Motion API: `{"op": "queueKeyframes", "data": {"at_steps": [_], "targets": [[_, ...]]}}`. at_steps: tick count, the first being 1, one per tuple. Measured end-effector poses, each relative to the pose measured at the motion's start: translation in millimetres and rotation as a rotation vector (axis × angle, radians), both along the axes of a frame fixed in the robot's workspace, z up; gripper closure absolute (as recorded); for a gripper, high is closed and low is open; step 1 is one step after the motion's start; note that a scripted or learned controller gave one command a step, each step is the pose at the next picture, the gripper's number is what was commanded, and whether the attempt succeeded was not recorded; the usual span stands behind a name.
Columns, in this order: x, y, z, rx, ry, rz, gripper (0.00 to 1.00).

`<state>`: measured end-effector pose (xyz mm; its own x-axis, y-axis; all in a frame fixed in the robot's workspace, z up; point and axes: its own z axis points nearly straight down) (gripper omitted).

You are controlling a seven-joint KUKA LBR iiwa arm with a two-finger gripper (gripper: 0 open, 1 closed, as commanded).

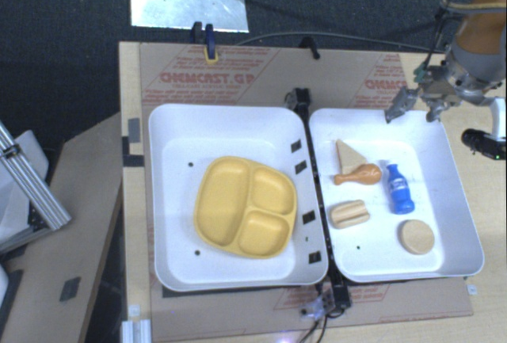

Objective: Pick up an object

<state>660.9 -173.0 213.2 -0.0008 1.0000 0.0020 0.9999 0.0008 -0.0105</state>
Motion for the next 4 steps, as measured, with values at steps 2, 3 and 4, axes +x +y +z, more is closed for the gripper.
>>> {"op": "queueKeyframes", "data": {"at_steps": [2, 3, 4], "targets": [[1.4, -8.5, -48.6, -0.002, -0.009, 0.000, 0.00], [-1.6, -2.9, -109.1, -0.002, -0.009, 0.004, 0.00], [-0.5, -2.3, -128.3, -0.003, -0.012, 0.005, 0.00]]}}
